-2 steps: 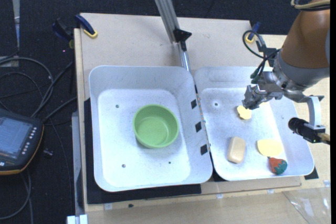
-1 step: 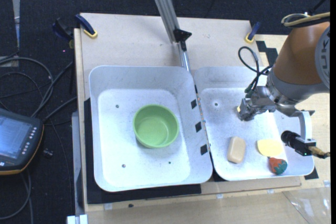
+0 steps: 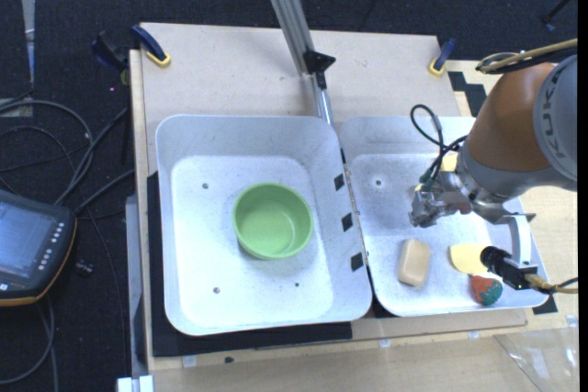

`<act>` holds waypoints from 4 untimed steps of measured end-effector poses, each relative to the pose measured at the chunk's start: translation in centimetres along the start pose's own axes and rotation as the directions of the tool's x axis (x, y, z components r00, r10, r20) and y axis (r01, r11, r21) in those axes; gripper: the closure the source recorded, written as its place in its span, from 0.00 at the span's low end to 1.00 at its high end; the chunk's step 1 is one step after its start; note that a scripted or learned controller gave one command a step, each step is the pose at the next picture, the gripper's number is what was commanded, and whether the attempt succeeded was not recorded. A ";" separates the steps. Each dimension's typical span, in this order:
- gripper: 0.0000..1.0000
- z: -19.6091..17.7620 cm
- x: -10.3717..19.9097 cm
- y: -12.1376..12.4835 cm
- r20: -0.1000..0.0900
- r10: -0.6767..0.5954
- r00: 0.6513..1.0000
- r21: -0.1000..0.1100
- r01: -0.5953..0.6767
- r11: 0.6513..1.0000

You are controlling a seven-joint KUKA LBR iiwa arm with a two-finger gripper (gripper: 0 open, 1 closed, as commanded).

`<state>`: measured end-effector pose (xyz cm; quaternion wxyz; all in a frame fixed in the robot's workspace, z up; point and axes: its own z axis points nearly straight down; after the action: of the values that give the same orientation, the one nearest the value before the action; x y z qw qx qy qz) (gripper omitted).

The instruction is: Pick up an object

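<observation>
Tan block [image 3: 414, 262] – right bin [image 3: 386, 147] floor, just below the hand [image 3: 424, 211] | yellow piece [image 3: 465, 256] and red-green ball [image 3: 486, 290] nearby | hand: grip state can't be told – centre over block, descend straight, close across narrow sides

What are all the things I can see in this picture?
Bins: two, white, side by side on the bench.
Bowl: one, green, middle of the left bin.
Block: one, tan, front of the right bin.
Yellow piece: one, right of the block.
Ball: one, red and teal, right bin's front corner.
Clamps: two, blue and yellow, bench's back corners.
Handheld screen: one, dark, on the floor at left.
Arm: one, orange and grey, reaching from the right.
Claw: one, grey, over the right bin.
</observation>
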<state>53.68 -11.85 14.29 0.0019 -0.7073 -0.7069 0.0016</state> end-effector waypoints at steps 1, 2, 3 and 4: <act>0.00 4.9 0.0 0.0 0.000 -0.001 1.000 -0.004 0.001 1.000; 1.00 3.7 0.0 0.1 0.000 -0.001 1.000 -0.006 0.001 1.000; 1.00 -2.5 -0.3 0.0 0.001 -0.001 1.000 -0.010 0.001 1.000; 1.00 -6.0 -0.3 0.1 0.001 -0.001 1.000 -0.008 0.001 1.000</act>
<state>53.77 -12.13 20.32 -0.0013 -0.7069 -0.7073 -0.0010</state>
